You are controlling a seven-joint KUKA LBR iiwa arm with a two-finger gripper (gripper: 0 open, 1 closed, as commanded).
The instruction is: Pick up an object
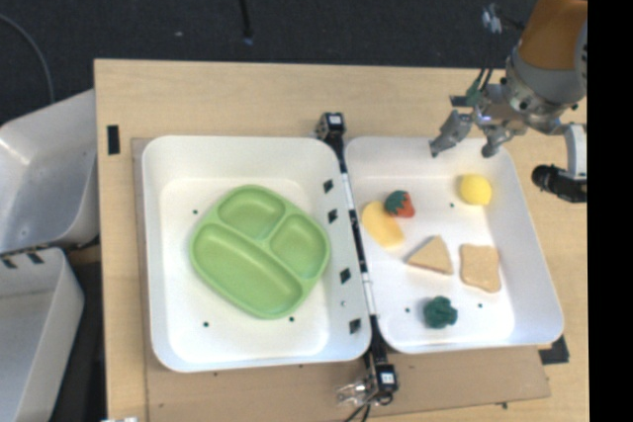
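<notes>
The claw [464,142] is spread w/ nothing in it, so go straight down over the lemon [476,190] & pinch its middle.

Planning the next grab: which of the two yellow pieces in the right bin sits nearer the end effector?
The small round yellow piece at the bin's far right, just below the end effector. The longer yellow piece lies farther left, beside the red piece.

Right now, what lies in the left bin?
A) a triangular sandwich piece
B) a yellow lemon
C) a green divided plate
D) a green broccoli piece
C: the green divided plate lies in the left bin; the lemon, sandwich piece and broccoli piece all lie in the right bin.
</notes>
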